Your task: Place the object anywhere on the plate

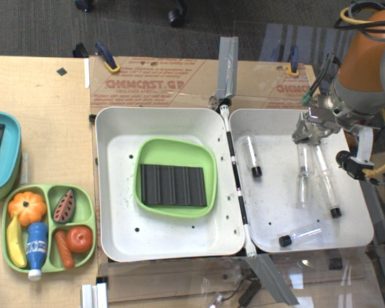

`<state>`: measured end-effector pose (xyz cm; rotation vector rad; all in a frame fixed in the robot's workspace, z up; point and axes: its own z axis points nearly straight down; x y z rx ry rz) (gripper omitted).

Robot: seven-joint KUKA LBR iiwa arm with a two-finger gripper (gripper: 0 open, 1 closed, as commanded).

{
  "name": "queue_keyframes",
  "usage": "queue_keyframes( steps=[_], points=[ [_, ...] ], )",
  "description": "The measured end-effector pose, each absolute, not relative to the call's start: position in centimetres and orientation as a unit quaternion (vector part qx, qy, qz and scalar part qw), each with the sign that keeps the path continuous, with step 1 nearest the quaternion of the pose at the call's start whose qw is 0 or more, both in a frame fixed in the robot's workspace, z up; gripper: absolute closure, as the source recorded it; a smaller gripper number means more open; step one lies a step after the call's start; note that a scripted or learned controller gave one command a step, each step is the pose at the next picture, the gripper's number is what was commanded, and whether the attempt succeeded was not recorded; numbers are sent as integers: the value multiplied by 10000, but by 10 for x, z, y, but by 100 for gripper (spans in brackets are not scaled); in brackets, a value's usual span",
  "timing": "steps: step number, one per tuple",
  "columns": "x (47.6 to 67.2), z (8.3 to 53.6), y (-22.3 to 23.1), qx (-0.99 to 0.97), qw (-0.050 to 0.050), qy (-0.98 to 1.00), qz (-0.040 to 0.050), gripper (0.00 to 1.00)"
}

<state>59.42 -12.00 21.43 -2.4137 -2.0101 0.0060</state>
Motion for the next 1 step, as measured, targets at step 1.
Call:
queue_keyframes(
  steps=[1],
  points=[
    [594, 214, -120, -7686, 2, -6398, 18, 0]
  ],
)
